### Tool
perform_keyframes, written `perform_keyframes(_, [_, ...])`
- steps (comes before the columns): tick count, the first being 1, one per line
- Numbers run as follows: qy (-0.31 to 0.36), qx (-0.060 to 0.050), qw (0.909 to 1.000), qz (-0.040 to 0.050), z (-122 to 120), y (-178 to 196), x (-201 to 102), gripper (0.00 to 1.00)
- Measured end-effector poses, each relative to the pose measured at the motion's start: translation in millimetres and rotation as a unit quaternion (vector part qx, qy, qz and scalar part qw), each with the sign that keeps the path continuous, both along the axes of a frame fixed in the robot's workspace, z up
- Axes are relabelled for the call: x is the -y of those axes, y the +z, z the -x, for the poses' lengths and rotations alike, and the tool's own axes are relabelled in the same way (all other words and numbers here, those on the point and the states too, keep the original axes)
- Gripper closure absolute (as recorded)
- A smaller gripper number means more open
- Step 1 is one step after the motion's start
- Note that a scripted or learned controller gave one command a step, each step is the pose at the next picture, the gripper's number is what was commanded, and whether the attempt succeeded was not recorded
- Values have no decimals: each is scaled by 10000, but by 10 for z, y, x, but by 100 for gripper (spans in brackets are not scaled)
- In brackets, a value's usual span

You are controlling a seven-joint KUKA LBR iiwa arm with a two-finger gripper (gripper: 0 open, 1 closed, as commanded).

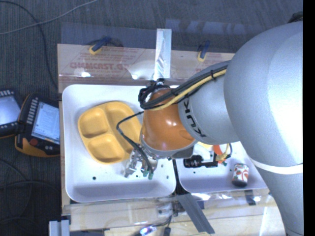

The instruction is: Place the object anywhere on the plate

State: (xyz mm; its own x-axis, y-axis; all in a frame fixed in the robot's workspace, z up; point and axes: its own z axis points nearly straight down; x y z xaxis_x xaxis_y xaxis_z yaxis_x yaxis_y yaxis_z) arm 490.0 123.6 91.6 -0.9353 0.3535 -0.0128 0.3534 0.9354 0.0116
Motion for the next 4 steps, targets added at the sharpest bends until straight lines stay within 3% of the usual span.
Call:
perform_keyframes(1, [-422,-96,9991,48,-933,597,-489,100])
perform_keyframes(2, [-1343,103,9908,-105,-558,193,-195,100])
perform_keyframes(3, [-1321,11,9912,-79,-509,175,-205,0])
perform_keyframes(4, [-1344,104,9909,-64,-558,261,-167,100])
